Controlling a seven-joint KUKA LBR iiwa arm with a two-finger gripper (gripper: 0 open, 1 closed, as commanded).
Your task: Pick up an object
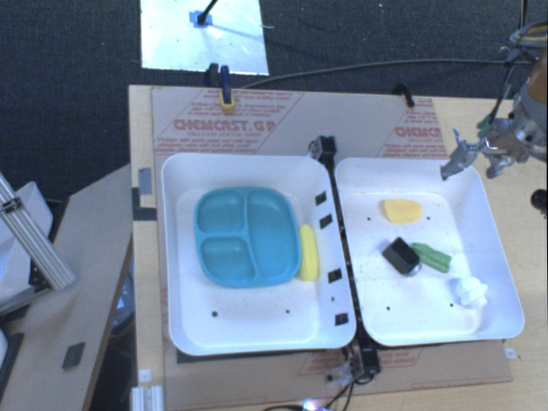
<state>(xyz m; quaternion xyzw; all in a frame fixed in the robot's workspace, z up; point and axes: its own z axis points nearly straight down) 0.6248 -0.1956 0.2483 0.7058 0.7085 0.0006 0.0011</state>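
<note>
The right bin (368, 187) holds a yellow rounded piece (402, 211), a black block (400, 256), a green object (432, 258) beside the block, and a small white crumpled object (468, 291). In the left bin (188, 178) lie a blue divided plate (244, 235) and a yellow banana-like piece (308, 253) along the plate's right side. My gripper (473, 159) hangs above the right bin's far right corner, well clear of all the objects. Its two fingers are spread apart with nothing between them.
A black divider strip (336, 247) runs between the two bins. Both bins rest on a clear sheet with red lettering (224, 127). A blue and yellow clamp (225, 86) sits at the bench's far edge. A cable (360, 65) crosses behind the bins.
</note>
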